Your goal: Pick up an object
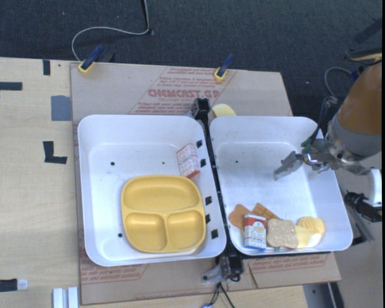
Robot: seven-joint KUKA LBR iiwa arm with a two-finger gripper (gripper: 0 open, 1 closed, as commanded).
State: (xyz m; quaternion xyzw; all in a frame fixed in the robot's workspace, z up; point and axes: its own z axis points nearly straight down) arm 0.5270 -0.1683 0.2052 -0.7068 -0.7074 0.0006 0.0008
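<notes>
The gripper hangs over the bare upper half of the right bin, low and slanted in from the arm, nothing between its fingers that I can make out, and how far they stand apart I cannot tell. All the right bin's pickings crowd against its near wall: a small red-and-white carton, a slice of toast, a yellow ridged piece and 2 orange crackers behind them. I'd judge the carton the likeliest target, lying near-left of the gripper inside the right bin, well apart from it, while the yellow divided plate fills the bin next door.
</notes>
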